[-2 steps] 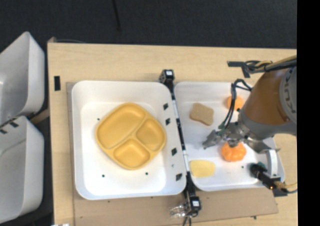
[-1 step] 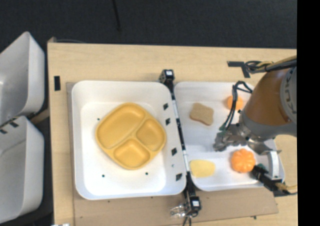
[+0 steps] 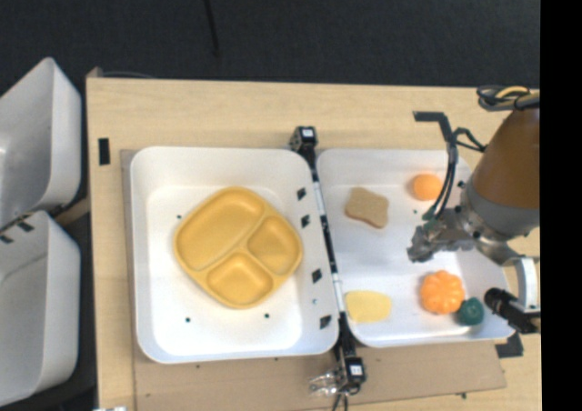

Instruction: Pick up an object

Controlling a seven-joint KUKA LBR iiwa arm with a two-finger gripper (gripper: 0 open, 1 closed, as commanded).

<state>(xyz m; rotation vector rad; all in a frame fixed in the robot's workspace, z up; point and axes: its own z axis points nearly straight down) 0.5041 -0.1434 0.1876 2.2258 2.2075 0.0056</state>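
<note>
In the right bin (image 3: 391, 259) lie a tan bread slice (image 3: 367, 207), a small orange ball (image 3: 424, 186), an orange pumpkin (image 3: 441, 292), a dark green piece (image 3: 470, 311) and a pale yellow piece (image 3: 368, 306). My gripper (image 3: 425, 245) hangs low over the right bin's middle. It is just above the pumpkin in the view, right of the bread slice and below the orange ball. Nothing shows in its grasp. The grey wrist and orange band (image 3: 509, 164) rise to its right.
The left bin (image 3: 155, 309) holds a yellow divided plate (image 3: 238, 245). A black-clipped divider (image 3: 320, 236) separates the two bins. White bulky shapes (image 3: 32, 145) stand off the bench at the left. Cables (image 3: 450, 141) loop beside the arm.
</note>
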